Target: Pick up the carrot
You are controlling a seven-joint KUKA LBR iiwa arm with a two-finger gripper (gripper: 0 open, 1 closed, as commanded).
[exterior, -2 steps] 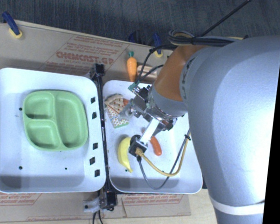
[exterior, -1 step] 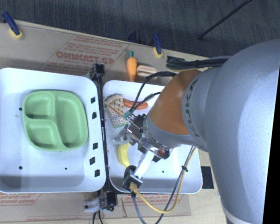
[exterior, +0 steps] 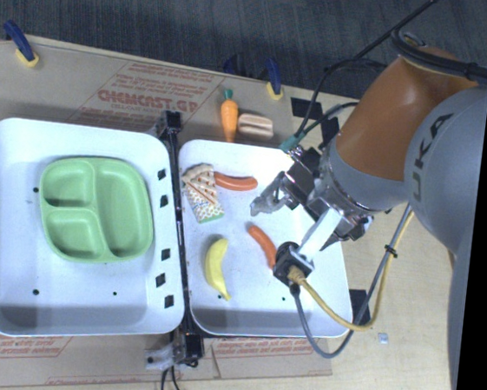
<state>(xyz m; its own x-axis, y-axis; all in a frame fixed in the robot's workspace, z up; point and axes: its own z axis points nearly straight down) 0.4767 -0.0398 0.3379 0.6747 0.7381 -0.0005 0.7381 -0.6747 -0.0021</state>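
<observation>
Carrot [exterior: 228, 115] on bench behind right bin [exterior: 316, 320], hand [exterior: 270, 203] above bin — grip state unclear

The grey arm [exterior: 440, 160] reaches in from the right of the camera view, its orange band [exterior: 406, 112] sitting above the wrist and the wrist bent downward and to the left. The claw [exterior: 269, 203] hangs at the end of the wrist, pointing down and leftward, with a metal finger [exterior: 264, 205] showing at its lower left. A yellow cable [exterior: 335, 312] loops below the wrist.
</observation>
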